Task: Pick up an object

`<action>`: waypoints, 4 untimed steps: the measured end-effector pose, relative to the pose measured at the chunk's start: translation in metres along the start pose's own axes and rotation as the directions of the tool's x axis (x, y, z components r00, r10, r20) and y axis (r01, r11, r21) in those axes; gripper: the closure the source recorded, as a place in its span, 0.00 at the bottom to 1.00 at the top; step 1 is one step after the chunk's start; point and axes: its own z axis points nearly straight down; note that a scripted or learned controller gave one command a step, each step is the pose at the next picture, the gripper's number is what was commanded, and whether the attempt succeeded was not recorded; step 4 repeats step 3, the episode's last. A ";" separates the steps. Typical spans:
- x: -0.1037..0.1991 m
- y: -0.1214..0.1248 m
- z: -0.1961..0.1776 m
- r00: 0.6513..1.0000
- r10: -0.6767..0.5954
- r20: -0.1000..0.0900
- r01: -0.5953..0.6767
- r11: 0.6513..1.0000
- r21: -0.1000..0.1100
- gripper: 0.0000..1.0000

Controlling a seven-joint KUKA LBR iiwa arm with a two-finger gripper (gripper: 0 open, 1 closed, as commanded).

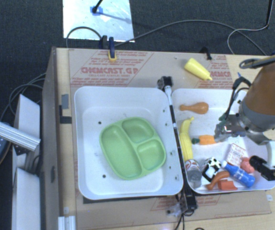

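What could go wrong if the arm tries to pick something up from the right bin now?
The gripper sits beside the small orange carrot toy, which lies near the yellow corn cob; a grasp may nudge both. The blue bottle, the black-and-white cow toy and others crowd the bin's front corner, so a pinch there could catch two.

Glossy plastic green tray (131, 147) in a smooth white bin (87, 128); the bench sheet (128, 66) looks like matt cardboard.

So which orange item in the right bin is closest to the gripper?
The small carrot, just left of the gripper. The drumstick lies farther up the bin; the orange piece farther down.
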 end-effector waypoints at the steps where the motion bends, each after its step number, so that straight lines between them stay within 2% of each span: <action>1: 0.001 -0.001 0.001 1.000 -0.001 -0.001 0.001 1.000 0.003 0.00; 2: -0.027 0.009 0.092 1.000 0.000 -0.001 0.000 1.000 0.003 0.00; 3: -0.027 0.010 0.081 1.000 -0.002 -0.001 0.002 1.000 0.002 1.00; 4: -0.027 0.010 0.081 1.000 -0.002 -0.001 0.002 1.000 0.002 1.00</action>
